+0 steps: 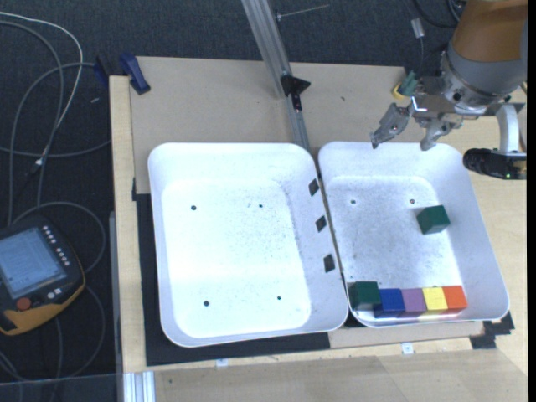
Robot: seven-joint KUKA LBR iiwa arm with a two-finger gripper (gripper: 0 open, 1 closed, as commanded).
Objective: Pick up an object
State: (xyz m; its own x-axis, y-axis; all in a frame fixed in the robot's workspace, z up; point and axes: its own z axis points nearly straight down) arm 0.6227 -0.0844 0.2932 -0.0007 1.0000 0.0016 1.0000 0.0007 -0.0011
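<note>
A dark green cube (pixel 433 219) lies alone in the right bin (pixel 477 224), toward its far right side. Along that bin's near wall sits a row of cubes: green (pixel 364 293), blue (pixel 390 299), purple (pixel 414 299), yellow (pixel 435 297) and orange (pixel 454 296). My gripper (pixel 404 140) hangs above the right bin's far rim, up and to the left of the lone green cube. Its two fingers are spread apart with nothing between them.
The left bin (pixel 167 224) sits beside the right one, with black clips (pixel 321 223) along the shared edge. A slanted metal rail (pixel 272 48) rises behind the bins. A teach pendant (pixel 33 266) and cables lie off the bench to the left.
</note>
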